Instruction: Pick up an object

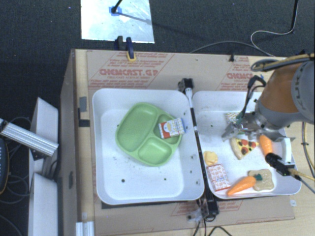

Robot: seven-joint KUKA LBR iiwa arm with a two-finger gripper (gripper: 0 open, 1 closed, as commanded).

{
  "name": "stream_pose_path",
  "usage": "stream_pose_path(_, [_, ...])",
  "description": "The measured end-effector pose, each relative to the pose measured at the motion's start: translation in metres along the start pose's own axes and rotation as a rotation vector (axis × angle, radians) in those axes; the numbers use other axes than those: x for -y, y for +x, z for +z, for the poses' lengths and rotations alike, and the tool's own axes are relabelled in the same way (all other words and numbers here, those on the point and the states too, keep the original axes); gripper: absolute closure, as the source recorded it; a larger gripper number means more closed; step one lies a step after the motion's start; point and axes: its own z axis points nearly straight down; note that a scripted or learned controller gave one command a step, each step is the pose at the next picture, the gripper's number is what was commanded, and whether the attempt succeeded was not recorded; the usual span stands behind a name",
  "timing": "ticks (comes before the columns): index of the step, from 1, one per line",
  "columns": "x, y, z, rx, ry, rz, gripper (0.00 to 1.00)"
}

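In the right bin (212,113), your gripper (232,131) sits low near the middle, with the arm (278,92) reaching in from the right edge. You cannot tell from this angle whether the gripper is spread or closed, and nothing shows gripped in it.

Candidates around it:
- Toy pizza slice (243,147) lies just below the gripper in the view. It is close, but contact cannot be made out.
- Short carrot (266,144) lies just right of the slice, nearly against it.
- Small patterned square (232,117) lies just above the gripper, toward the far wall.
- By the wall between the bins there is a pale yellow lump (210,157), with a red-and-white packet (218,176) below it, near but apart.
- Along the near wall lies a longer carrot (241,185) — its thick end meets a tan cookie-like piece (263,179) with a green spot.

Left bin (113,181): a green divided plate (142,134) lies near the centre — a small carton (171,128) rests at its right edge, well apart from the gripper.
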Motion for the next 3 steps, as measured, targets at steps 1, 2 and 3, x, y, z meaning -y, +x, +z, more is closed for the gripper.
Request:
stream_pose_path(1, [-0.003, -0.016, 0.041, 0.000, -0.007, -0.001, 0.00])
stream_pose_path(2, [-0.005, -0.017, 0.029, 0.004, -0.014, -0.002, 1.00])
stream_pose_path(3, [-0.005, -0.017, 0.029, 0.004, -0.014, -0.002, 0.00])
